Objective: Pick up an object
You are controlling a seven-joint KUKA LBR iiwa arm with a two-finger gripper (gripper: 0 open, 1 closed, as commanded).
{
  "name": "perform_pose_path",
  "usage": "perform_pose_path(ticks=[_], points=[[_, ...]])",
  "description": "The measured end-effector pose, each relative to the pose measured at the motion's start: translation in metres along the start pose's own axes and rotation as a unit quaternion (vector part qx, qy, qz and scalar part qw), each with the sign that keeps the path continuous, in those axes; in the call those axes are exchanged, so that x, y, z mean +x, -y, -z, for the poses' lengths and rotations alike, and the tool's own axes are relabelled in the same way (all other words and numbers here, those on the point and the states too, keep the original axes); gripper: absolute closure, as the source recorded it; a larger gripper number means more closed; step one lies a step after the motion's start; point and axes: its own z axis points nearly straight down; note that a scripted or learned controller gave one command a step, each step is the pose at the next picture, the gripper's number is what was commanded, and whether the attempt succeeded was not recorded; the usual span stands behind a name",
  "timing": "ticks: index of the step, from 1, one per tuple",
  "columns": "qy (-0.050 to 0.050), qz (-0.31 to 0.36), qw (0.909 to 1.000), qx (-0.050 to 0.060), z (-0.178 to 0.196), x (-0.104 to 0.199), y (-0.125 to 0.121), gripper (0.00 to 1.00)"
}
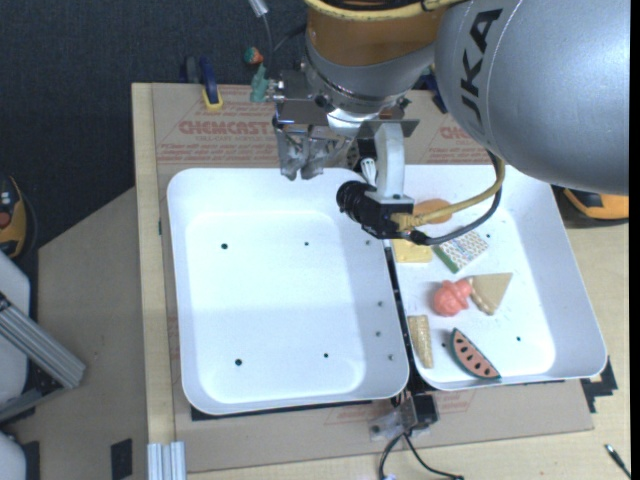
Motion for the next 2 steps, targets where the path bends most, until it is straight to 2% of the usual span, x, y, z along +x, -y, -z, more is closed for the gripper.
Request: perform_pose_path(ticks=[1,2], points=[[-0.001,-0.002,1.0,-0.007,0.053,0.022,0.004,1.0],[-0.002,-0.003,1.0,-0.008,0.122,0.02,0.009,1.0]])
